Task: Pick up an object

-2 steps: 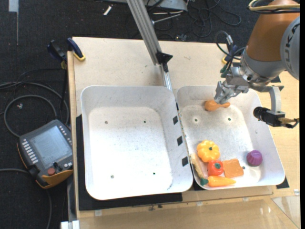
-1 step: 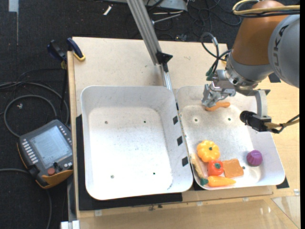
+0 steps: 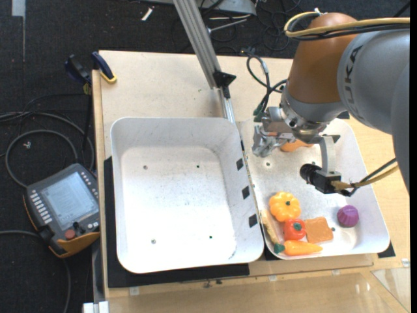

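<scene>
From the camera view we see the gripper (image 3: 264, 143) low in the right bin (image 3: 368, 175), toward that bin's 11 o'clock corner, beside the wall it shares with the left bin (image 3: 130, 135). Whether it is wide or narrow we cannot tell, since the wrist hides much of it. An orange object (image 3: 294, 146) peeks out just at its 3 o'clock, partly hidden under the arm; we cannot tell if they touch. The other candidates lie toward the bin's 6 o'clock: a yellow toy pumpkin (image 3: 285, 206), a red toy tomato (image 3: 294, 227), an orange block (image 3: 318, 229), a toy carrot (image 3: 302, 247), and a purple ball (image 3: 348, 216) at 4 o'clock. We judge the step to be the descent for a grasp. Next the gripper needs to close on something and lift to confirm it.
</scene>
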You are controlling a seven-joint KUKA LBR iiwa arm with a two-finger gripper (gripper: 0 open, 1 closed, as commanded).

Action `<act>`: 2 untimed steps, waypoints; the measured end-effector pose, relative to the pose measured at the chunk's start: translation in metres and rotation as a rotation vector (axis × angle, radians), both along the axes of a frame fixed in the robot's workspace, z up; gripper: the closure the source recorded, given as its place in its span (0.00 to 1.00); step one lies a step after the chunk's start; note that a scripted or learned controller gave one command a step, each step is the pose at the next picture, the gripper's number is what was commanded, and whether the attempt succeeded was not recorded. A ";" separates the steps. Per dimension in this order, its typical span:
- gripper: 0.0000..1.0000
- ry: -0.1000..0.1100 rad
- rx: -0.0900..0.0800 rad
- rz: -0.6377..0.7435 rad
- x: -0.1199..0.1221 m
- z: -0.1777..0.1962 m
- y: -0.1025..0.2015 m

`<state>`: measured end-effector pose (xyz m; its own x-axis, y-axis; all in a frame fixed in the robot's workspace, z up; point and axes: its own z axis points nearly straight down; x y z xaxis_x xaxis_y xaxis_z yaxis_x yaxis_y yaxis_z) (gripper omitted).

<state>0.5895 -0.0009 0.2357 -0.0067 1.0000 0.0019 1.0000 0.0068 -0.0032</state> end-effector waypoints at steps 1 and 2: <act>1.00 0.001 0.000 0.000 -0.021 -0.010 0.049; 1.00 0.000 0.000 0.000 -0.039 -0.010 0.094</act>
